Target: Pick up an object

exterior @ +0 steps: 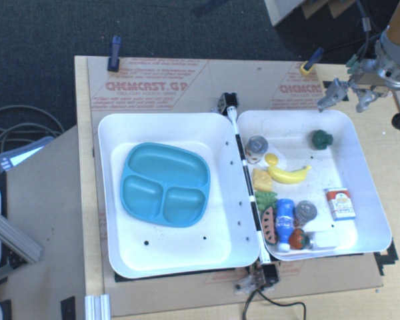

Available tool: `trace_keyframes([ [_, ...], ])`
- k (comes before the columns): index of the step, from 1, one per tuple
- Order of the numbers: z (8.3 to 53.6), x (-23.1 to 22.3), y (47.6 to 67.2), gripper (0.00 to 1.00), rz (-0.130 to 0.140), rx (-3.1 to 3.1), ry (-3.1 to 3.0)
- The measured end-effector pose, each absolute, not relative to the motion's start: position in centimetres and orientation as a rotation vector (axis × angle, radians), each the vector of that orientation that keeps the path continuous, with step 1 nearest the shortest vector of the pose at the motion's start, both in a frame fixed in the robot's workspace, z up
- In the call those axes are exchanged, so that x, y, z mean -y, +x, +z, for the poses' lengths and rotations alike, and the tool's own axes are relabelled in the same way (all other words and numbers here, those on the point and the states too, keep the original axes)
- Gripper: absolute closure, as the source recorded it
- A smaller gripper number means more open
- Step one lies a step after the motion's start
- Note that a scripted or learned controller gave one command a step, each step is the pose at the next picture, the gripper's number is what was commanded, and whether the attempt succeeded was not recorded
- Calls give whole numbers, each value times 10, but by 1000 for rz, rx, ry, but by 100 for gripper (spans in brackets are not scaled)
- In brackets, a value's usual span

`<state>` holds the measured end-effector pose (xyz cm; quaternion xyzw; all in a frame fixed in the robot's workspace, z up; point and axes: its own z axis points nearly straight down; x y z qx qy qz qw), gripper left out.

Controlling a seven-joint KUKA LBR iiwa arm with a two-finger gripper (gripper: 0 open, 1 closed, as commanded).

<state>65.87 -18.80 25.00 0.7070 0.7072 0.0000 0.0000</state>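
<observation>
My gripper (349, 97) hangs over the far rim of the right bin (370, 172), up at the right of the camera view. Its two fingers stand spread apart with nothing between them. Just below it, inside the bin, lies a small dark green object (322, 139). A yellow banana (289, 174) rests near the bin's middle, with a round tin (257, 146) to its upper left. Along the left wall sit a yellow block (262, 180), a green piece (265, 199), a watermelon slice (269, 223) and a blue bottle (285, 216).
A grey round lid (306, 211), a red and white box (340, 204) and a red tomato (297, 240) lie toward the right bin's near side. The left bin (113, 145) holds a blue divided plate (165, 183). Clamps sit on the divider between the bins.
</observation>
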Motion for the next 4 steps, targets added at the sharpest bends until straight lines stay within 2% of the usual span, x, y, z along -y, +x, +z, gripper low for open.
trace_keyframes([
  [1, 118, 223, 666, 0, -1, -2225, 2223],
  [2, 84, 204, 666, 0, -1, -2224, 2222],
  [3, 96, 204, 667, 100, 0, -2222, 2219],
  [4, 145, 136, 661, 100, 0, -2222, 2220],
])
